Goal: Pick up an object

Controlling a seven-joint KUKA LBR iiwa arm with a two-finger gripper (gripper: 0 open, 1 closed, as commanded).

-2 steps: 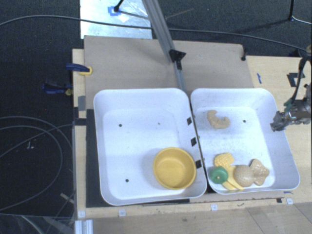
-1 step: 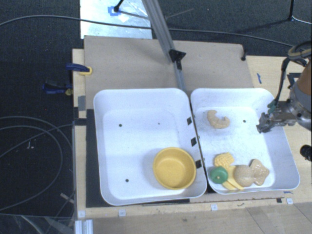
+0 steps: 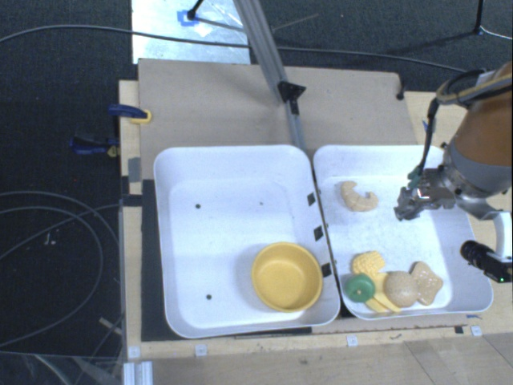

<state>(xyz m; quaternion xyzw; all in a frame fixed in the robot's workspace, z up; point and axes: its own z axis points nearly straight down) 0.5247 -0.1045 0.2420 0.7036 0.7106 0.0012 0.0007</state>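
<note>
Camera view: pale, curved croissant-shaped toy (image 3: 358, 196) lies beside the pincer (image 3: 407, 208).

Colours, bench and bins

Two white bins (image 3: 240, 163); yellow bowl (image 3: 287, 276); tan croissant-shaped piece (image 3: 358, 196); yellow corn-like piece (image 3: 368, 261); green disc (image 3: 360, 287); beige toys (image 3: 413, 285); grey arm (image 3: 481, 147) was orange-banded.

The arm (image 3: 481, 147) is cut off by the right edge.

Pale curved croissant-like toy (image 3: 358, 196) flat in the right bin's (image 3: 385, 155) upper part.
</note>
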